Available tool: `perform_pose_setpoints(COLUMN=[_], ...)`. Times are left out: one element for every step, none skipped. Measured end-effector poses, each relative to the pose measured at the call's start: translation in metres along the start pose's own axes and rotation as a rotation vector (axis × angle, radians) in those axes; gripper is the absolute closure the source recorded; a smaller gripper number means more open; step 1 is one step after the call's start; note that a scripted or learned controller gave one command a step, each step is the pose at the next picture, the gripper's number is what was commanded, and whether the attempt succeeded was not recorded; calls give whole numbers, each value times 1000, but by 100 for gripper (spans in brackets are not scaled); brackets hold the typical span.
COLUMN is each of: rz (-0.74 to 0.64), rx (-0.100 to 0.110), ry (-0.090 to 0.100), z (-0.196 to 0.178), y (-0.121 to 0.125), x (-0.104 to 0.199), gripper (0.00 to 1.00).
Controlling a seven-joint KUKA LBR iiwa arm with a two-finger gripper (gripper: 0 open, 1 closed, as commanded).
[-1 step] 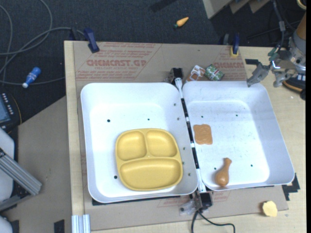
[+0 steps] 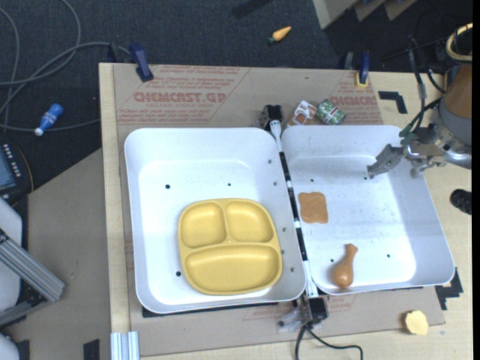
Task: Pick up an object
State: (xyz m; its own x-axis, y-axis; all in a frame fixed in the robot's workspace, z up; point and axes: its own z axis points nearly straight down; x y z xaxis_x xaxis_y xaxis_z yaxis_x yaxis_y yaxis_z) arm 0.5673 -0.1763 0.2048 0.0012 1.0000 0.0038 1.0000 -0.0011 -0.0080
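Note:
A flat brown toast-like square (image 2: 313, 207) lies in the right bin (image 2: 420, 223) near its left wall. A brown toy drumstick (image 2: 344, 266) rests close to that bin's front edge. The left bin (image 2: 150, 163) holds a yellow divided plate (image 2: 229, 245). My gripper (image 2: 392, 171) hovers over the right bin's back right part, well right of and behind the brown square. Its fingers (image 2: 379, 165) stand open with nothing between them.
Small crumpled packets (image 2: 319, 112) lie on the bench behind the right bin. A yellow lump (image 2: 415, 322) sits on the bench at the front right. Blue clamps (image 2: 140, 60) grip the bench's far edge.

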Motion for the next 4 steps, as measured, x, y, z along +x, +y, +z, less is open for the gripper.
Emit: perform_pose_setpoints(rz=[-7,2,0,0], rx=[5,-1,-9,-8], ry=[3,-2,-4,-4], z=[76,124,111,112], y=[-53,-90,-87,-87], x=[83,71,72,72], gripper=[0,0,100,0])
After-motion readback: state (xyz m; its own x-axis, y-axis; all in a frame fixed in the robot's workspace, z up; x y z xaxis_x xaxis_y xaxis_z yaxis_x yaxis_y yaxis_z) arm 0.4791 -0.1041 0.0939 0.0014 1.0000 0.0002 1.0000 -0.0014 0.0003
